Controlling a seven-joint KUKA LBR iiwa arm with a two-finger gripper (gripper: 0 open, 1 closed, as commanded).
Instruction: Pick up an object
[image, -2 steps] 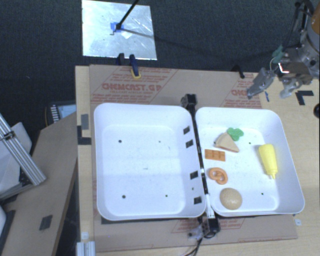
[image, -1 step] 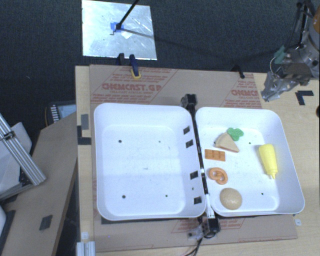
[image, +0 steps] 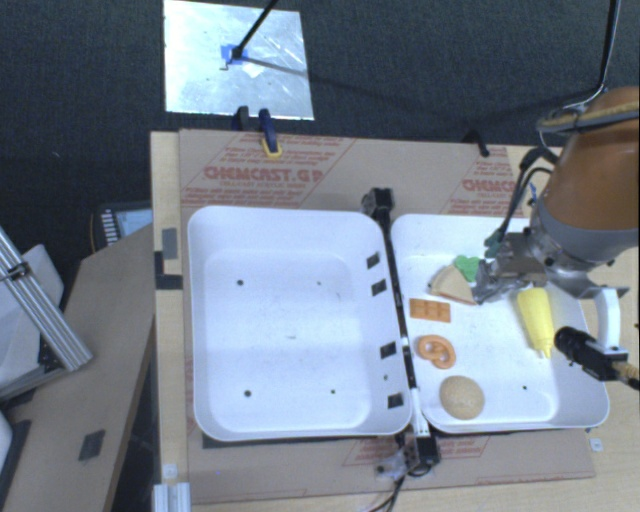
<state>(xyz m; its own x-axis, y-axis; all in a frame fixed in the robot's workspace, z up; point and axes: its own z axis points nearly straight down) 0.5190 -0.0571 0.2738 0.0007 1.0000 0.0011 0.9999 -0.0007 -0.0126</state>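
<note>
On the bench sit two white bins side by side, the left bin (image: 290, 320) and the right bin (image: 500, 395). All the small things lie in the right bin, six in all, one of each kind: a yellow banana (image: 535, 318), a round tan ball (image: 462, 396), an orange pretzel (image: 436, 351), an orange cracker (image: 430, 311), a pale wedge (image: 452, 286) and a little green piece (image: 467, 266). The banana lies near the bin's 3 o'clock side. Its long way runs from 12 o'clock to 6 o'clock, a bit tilted. The arm comes in from 3 o'clock, and its gripper (image: 487, 283) is down at the bin's 12 o'clock end, right beside the wedge and the green piece. I cannot tell if the gripper is wide or squeezed, or if it has anything.
</note>
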